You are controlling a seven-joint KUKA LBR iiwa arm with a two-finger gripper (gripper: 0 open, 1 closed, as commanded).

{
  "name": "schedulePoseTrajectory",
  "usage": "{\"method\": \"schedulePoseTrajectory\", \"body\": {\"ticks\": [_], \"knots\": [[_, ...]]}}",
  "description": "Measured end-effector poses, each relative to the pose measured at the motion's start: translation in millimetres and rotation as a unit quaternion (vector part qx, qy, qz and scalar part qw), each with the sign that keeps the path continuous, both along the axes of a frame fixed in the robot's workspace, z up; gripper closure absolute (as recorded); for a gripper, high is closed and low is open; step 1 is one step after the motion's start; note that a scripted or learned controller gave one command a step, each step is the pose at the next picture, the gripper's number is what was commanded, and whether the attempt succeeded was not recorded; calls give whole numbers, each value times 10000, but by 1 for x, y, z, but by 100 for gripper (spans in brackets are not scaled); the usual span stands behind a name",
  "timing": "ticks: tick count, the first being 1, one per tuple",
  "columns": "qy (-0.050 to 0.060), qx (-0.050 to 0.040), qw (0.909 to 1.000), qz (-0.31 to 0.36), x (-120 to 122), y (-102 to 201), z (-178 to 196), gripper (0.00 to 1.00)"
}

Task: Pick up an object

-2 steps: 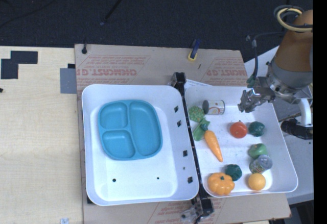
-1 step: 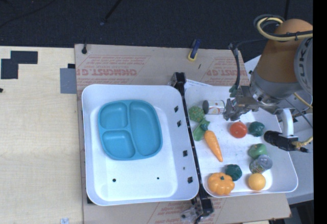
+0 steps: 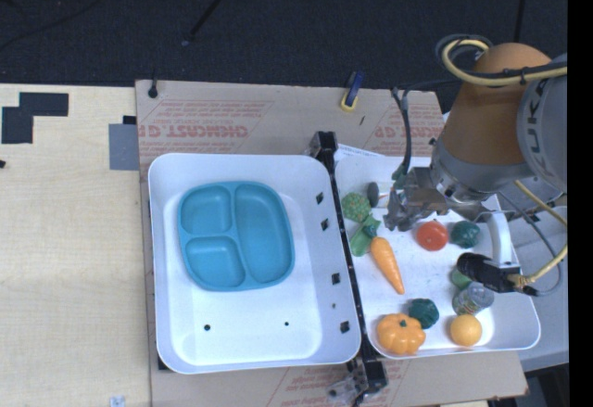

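1. I see the arm entering from three o'clock, its gripper lowered over the upper left part of the right bin.
2. I cannot tell how its jaws stand; the dark metal at the tip blurs together from up here.
3. The nearest things to the tip are a green broccoli-like piece at about nine o'clock of it, just beside, and a small dark green piece at ten o'clock, also close.
4. The carrot lies at six o'clock of the tip, near but apart, its thick end up and its point aimed toward five o'clock.
5. A red tomato sits at four o'clock of the tip, just beside the gripper body; a teal piece is at three o'clock of the tomato.
6. I see nothing between the jaws.
7. Along the bin's lower edge I make out an orange pumpkin, a dark green lump at one o'clock of it, and a yellow-orange ball farther toward three o'clock.
8. The left bin holds a blue divided plate, well apart from the gripper, toward nine o'clock.
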State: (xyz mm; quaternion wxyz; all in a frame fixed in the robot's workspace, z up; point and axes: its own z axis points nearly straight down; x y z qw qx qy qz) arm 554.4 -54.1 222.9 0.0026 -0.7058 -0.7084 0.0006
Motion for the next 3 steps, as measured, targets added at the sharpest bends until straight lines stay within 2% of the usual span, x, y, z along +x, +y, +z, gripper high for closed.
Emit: {"method": "schedulePoseTrajectory", "body": {"ticks": [1, 2, 3], "knots": [[3, 2, 10000, 8, -27, 55, 7, 100], [11, -9, 10000, -3, -51, 95, 2, 100], [5, -9, 10000, -3, -59, 115, 8, 100]]}}
